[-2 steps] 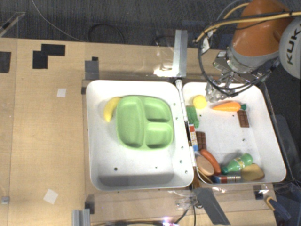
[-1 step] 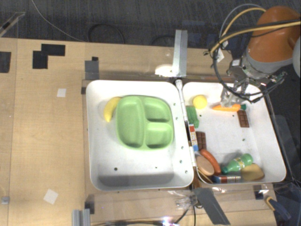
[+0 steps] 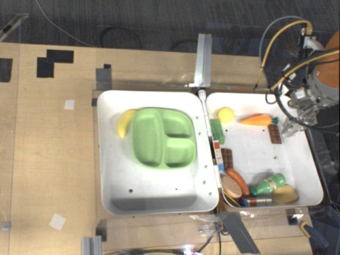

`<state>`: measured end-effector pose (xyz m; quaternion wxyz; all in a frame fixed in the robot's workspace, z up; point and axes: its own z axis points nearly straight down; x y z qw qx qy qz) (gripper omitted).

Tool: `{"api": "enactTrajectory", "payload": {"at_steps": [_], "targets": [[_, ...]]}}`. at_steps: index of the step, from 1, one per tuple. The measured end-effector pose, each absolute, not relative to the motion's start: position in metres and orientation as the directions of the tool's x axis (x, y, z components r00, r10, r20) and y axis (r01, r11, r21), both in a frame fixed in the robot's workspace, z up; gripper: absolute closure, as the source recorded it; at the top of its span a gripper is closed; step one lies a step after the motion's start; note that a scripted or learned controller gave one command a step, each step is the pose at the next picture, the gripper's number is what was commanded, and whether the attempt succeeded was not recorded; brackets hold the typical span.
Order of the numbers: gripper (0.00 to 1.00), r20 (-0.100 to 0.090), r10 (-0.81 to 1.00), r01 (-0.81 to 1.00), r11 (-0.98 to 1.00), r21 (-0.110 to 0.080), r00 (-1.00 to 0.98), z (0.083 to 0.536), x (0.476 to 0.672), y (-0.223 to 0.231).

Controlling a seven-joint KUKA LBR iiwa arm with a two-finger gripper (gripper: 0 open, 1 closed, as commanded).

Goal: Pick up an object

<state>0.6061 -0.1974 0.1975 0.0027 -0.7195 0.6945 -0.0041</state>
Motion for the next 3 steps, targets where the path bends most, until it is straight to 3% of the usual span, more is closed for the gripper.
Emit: {"api": "enactTrajectory", "payload": {"at_steps": [1,2,3], "targets": [[1.0,0.0,-0.932,-0.932,-0.363,-0.008,0.363,0.185,0.622,-0.192],[0.0,0.0,-0.932,-0.932,-0.362,-0.008,0.362,0.185,0.622,-0.192],[0.0,0.005,-0.821,-0.821,-0.571,-0.011,0.571,0.113,0.672,-0.168]]}}
